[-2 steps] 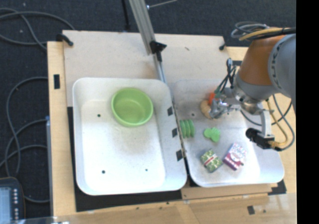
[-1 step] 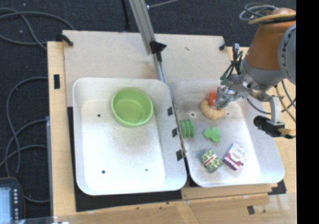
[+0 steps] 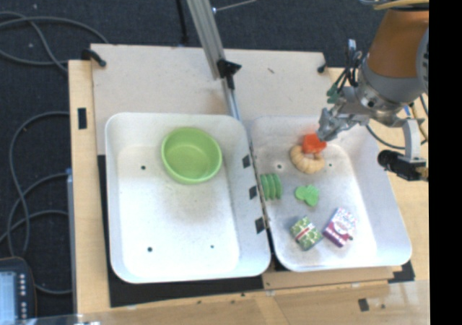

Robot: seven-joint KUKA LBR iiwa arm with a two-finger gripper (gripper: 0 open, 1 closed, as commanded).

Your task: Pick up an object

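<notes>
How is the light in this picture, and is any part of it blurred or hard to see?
In the camera view the light is soft and even, with faint shadows under the green bowl and the bin rims; the white bins look bright but show no hard glare; the gripper is slightly blurred, so its fingers are hard to read; the small objects, like the orange piece, are coarse in detail.

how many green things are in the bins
3 all green: a bowl in the left bin, a ridged piece by the right bin's left wall, a small leafy piece beside it.
</notes>
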